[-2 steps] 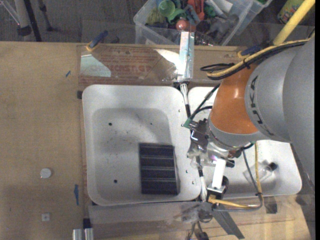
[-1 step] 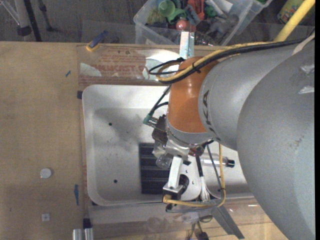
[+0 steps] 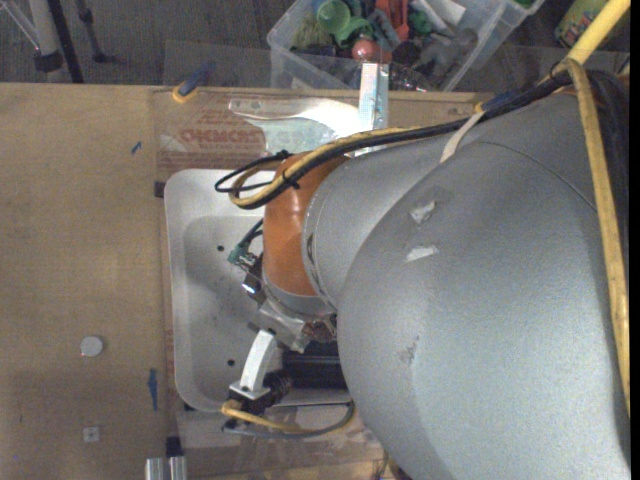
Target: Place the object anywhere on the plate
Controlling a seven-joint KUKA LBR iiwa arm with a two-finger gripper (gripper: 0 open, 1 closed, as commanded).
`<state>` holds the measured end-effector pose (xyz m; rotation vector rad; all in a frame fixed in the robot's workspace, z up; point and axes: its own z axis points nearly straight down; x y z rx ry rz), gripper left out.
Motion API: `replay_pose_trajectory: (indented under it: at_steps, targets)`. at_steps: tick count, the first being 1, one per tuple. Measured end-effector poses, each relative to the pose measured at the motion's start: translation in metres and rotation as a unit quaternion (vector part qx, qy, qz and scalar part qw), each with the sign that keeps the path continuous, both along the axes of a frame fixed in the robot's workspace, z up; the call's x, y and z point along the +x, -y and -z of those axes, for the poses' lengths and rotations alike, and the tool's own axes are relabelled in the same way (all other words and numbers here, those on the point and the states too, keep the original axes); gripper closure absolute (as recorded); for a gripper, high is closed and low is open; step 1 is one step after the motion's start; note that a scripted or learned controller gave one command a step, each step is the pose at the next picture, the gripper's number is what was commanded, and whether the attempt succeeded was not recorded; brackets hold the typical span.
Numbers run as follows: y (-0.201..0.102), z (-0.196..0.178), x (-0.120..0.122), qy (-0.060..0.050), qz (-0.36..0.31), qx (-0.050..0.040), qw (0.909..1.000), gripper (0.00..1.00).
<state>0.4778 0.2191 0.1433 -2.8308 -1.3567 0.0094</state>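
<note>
Arm: the grey robot arm point(image 3: 480, 298) reaches in from the right and bends steeply down, so its broad body lies between the camera and most of the work area.
Wrist: the orange band point(image 3: 285, 238) sits over the middle of the bin, with the wrist pointing down and toward the near edge. This looks like a pose for working close to the bin floor, not for travelling above it.
Claw: the gripper point(image 3: 296, 330) hangs below the wrist, crowded by its own mount. I cannot tell how far open it is, or whether it has hold of anything.
Bin: the shallow white plastic bin point(image 3: 195, 298) shows its left wall and a strip of floor, marked with a few dark specks. Its raised rim is there to stop loose things sliding off onto the bench.
Object: I cannot tell where it is. The likeliest place is under the arm, in the covered part of the bin.
Plate: its place cannot be told either, so neither can the gap between it and the object.
Bench: the wooden bench point(image 3: 80, 218) lies flat to the left, with a small grey disc point(image 3: 91, 346) on it, well apart from the bin.
Background: a clear plastic box point(image 3: 400, 18) of coloured toys stands beyond the far edge, outside the work area.
Stage: probably a low reach or a set-down, though there is nothing here to confirm which.
Risk: with the contact point hidden, a missed grasp would pass unnoticed.
</note>
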Motion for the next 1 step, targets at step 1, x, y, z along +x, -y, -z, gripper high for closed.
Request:
replay_pose_trajectory:
  at_steps: [1]
  targets:
    - [0.0537,-0.0249,0.0014,0.001,0.051,-0.0002,0.9987,1.00]
